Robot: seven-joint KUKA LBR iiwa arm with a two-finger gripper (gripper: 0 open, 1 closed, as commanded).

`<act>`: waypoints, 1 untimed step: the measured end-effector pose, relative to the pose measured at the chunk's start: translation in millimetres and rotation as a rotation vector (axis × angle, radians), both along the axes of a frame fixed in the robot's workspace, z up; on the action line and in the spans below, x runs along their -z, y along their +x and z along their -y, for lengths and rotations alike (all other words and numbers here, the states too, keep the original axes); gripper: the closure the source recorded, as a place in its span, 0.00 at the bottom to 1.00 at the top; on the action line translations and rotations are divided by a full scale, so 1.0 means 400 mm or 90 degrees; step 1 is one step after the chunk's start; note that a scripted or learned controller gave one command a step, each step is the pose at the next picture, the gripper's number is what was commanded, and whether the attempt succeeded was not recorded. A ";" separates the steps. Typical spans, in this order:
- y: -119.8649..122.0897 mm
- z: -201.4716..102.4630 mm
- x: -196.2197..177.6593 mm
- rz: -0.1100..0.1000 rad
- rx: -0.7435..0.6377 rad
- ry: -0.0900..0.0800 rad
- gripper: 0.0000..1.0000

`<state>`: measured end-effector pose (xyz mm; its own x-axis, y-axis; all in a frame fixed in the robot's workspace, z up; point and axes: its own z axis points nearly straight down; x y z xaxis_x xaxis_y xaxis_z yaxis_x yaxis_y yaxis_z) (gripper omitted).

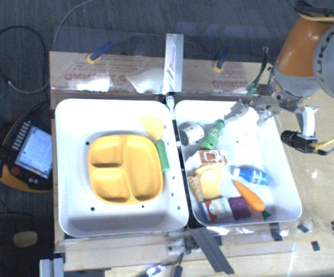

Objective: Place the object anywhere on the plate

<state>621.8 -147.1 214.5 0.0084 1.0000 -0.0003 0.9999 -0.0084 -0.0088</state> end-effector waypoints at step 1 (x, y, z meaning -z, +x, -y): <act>0.001 0.000 -0.017 -0.002 0.000 0.000 1.00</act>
<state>622.2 -147.2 221.2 0.0084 1.0000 0.0003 0.9999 -0.0084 -0.0122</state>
